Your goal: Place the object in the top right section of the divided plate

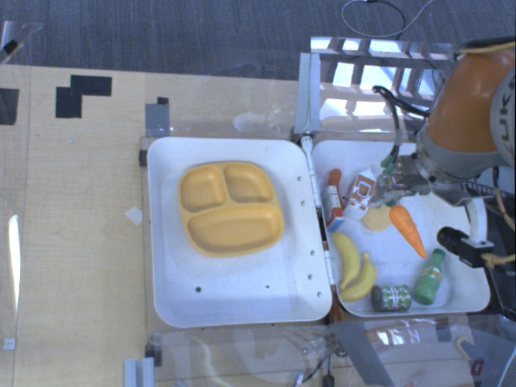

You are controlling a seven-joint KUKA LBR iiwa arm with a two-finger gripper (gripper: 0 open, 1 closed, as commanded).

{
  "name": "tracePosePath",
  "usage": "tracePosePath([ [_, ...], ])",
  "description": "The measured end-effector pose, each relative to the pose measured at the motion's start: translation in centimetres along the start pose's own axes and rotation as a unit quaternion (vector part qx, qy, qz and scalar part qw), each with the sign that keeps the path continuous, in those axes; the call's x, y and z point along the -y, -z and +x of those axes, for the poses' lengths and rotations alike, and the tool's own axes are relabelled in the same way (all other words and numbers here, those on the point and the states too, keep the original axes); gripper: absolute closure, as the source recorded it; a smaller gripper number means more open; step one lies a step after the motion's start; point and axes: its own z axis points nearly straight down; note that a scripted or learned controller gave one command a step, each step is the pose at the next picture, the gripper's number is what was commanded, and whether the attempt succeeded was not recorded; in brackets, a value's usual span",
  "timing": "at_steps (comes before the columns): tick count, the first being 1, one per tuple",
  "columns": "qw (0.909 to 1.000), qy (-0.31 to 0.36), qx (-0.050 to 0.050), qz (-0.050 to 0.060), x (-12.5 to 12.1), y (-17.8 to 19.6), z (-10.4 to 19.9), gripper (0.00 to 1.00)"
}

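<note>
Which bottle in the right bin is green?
The bottle near the bin's front right corner, beside the can, is green. The other bottle, along the left wall, is red and white.

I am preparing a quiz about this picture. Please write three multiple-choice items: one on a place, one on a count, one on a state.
1. Where is the plate?
A. left bin
B. right bin
C. on the bench outside the bins

2. How many sections has the plate?
A. two
B. three
C. four

3. How does the can rest?
A. upright
B. on its side
C. on the plate

Key: 1 A, the yellow plate sits in the left bin. 2 B, two small sections above one large. 3 B, it lies lengthwise on the floor of the right bin, beside the bananas.
</note>
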Motion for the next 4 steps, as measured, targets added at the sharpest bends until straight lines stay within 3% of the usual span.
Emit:
tracePosePath([
  [1,0.9996,0.029,-0.001,0.000,-7.1,7.9,11.9,1.00],
  [2,1.0000,-0.003,-0.001,0.003,-9.1,-4.6,16.2,1.00],
  [3,0.9791,0.203,-0.001,-0.001,-13.7,0.4,19.9,1.00],
  [4,0.9980,0.063,-0.001,0.002,-13.6,-5.5,17.9,1.00],
])
